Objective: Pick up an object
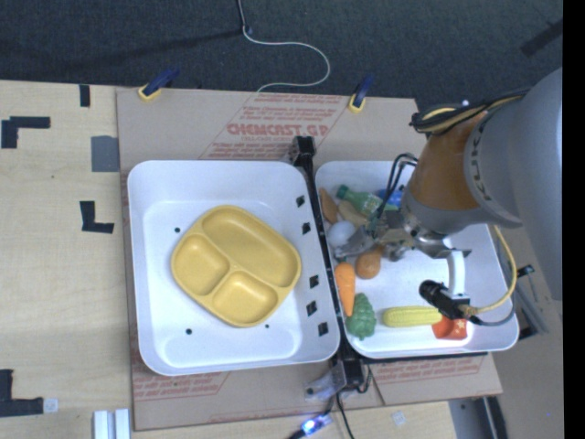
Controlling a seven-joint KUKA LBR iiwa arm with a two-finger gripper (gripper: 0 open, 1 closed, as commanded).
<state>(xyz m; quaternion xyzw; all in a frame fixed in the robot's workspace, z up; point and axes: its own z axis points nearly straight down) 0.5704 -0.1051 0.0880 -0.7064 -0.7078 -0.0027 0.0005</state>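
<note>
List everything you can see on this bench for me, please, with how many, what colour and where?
Bins: 2, white, side by side on the bench; left bin, right bin.
Divided plate: 1, yellow, three compartments, in the left bin.
Carrot: 1, orange, right bin, near its left wall.
Broccoli: 1, green, just below the carrot.
Corn cob: 1, yellow, near the right bin's front edge.
Bottle: 1, green, right bin, upper left.
Clamps: 2, blue and yellow, on the cardboard's far edge.
Cable: 1, white, on the dark surface behind.
Arm: 1, grey with orange band, from the right.
Gripper: 1, over the right bin.
</note>
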